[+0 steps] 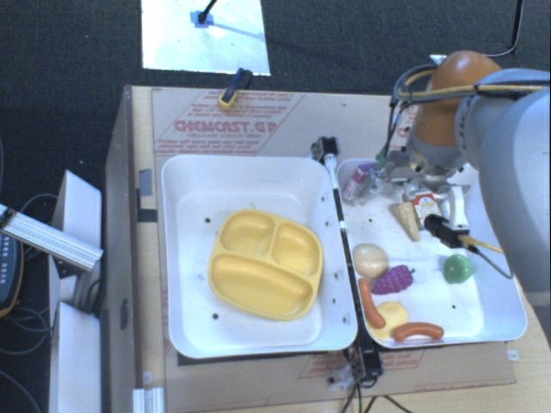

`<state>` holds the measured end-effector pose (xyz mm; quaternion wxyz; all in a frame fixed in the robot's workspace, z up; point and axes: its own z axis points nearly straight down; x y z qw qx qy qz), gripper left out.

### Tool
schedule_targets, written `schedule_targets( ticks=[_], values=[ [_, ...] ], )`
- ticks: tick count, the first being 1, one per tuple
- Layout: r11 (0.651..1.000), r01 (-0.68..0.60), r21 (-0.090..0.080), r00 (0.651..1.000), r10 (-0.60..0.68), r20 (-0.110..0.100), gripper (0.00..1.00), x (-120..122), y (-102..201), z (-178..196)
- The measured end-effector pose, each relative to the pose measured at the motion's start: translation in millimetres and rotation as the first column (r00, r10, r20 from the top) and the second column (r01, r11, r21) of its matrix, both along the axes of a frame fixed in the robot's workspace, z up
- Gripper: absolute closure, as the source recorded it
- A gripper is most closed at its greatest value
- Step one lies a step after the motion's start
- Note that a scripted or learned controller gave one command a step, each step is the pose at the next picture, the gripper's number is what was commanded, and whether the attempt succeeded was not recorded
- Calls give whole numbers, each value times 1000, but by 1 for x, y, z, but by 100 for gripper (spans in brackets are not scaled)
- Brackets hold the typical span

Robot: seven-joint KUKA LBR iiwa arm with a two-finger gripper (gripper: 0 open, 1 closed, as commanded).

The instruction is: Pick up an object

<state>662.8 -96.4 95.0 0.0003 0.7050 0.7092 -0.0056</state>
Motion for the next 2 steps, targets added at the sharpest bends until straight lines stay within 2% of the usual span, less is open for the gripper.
schedule_targets(
  ticks=[1,2],
  values=[
    [1000,0,13,1000,0,13,0,-14,-35,-8],
    [1000,-2,9,1000,2,15,100,-13,-37,2]
  ],
)
